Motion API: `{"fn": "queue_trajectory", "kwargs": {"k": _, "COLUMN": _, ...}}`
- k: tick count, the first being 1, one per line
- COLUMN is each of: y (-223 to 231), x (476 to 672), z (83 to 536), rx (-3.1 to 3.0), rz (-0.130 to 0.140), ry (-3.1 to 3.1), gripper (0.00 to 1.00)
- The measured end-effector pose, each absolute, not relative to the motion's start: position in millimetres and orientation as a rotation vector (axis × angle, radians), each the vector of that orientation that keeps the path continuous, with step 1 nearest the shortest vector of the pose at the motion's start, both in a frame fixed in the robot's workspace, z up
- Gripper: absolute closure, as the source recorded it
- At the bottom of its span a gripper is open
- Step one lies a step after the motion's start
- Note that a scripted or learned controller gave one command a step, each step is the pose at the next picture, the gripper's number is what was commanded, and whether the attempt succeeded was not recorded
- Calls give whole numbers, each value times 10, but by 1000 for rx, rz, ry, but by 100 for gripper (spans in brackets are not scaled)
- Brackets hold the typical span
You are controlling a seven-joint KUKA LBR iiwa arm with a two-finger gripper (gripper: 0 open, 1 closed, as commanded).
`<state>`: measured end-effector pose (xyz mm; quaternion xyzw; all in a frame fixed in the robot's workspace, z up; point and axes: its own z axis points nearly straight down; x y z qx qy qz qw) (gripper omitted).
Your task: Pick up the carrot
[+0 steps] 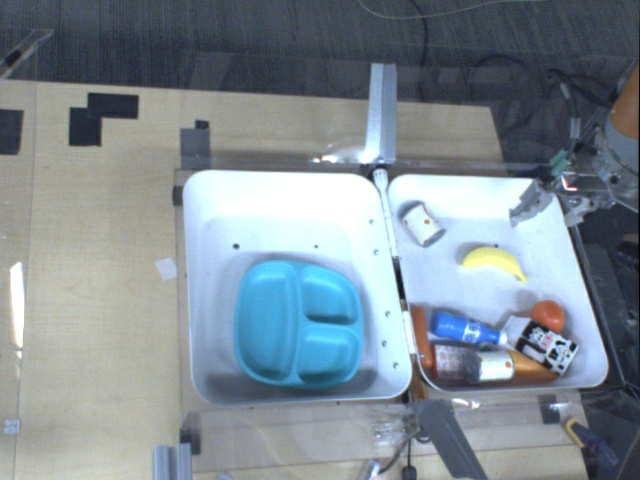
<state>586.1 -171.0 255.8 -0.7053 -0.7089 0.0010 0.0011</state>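
Camera view: claw point(528, 208) over right bin's point(585, 298) far edge, grip state indiscernible, well apart from carrot point(530, 368).

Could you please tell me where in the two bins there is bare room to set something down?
Left bin: a bare band behind and left of the blue tray. Right bin: an open patch between the small can and the banana. Its front, with the bottles and carrot, is crowded.
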Motion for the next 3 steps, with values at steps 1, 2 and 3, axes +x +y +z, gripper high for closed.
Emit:
{"fn": "queue_trajectory", "kwargs": {"k": 1, "y": -1701, "x": 5475, "z": 1077, "rx": -2091, "rz": 2, "ry": -2339, "gripper": 0}}
{"fn": "queue_trajectory", "kwargs": {"k": 2, "y": -1699, "x": 5482, "z": 1165, "rx": -2091, "rz": 2, "ry": -2340, "gripper": 100}}
{"fn": "queue_trajectory", "kwargs": {"k": 3, "y": -2051, "x": 5970, "z": 1670, "rx": -2157, "rz": 0, "ry": -2285, "gripper": 100}}
